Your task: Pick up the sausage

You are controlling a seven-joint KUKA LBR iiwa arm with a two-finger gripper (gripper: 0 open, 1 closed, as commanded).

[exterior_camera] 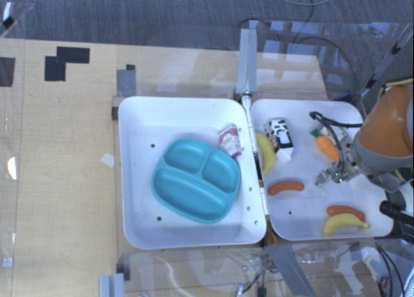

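A red-brown sausage (285, 187) lies flat in the right bin (304, 221), left of its middle. A second, similar sausage (345, 211) lies near the bin's front right corner, just above a small banana (345, 225). My gripper (331, 175) hangs low over the right half of this bin, between the two sausages and just below an orange carrot (328, 148). It is about a sausage's length to the right of the left sausage, and I see nothing held in it. The arm's orange band (388, 121) covers the bin's right edge.
A black-and-white milk carton (280, 136) and a second banana (264, 152) lie at the right bin's left side. The left bin (136, 160) holds a teal divided plate (196, 178) and a small red packet (229, 141). A divider (256, 173) separates the bins.
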